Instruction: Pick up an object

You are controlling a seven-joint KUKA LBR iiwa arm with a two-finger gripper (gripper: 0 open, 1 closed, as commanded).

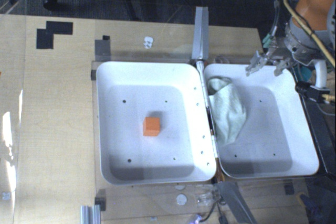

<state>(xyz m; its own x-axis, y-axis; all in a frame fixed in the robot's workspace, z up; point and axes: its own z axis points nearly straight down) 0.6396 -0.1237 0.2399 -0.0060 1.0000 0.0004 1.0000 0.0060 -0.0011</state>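
I see two bins side by side on my bench (58, 128). A cube (151, 126) lies near the middle of the left bin (113, 86). A cloth (227, 108) lies in the right bin (294, 160), against its left wall. My gripper (266, 62) hovers above that bin's far edge.

Both bins, left bin (110, 113) and right bin (294, 128), look like smooth white plastic with a slight sheen. Orange cube (151, 126), frame centre-left: matt, looks like foam or plastic, can't tell which. White towel (229, 110), centre-right: soft cloth, rough nap. Table (52, 128): pale wood-look top, satin. Post (200, 34) at top centre: brushed metal. Pincer (266, 62), upper right: bare metal.
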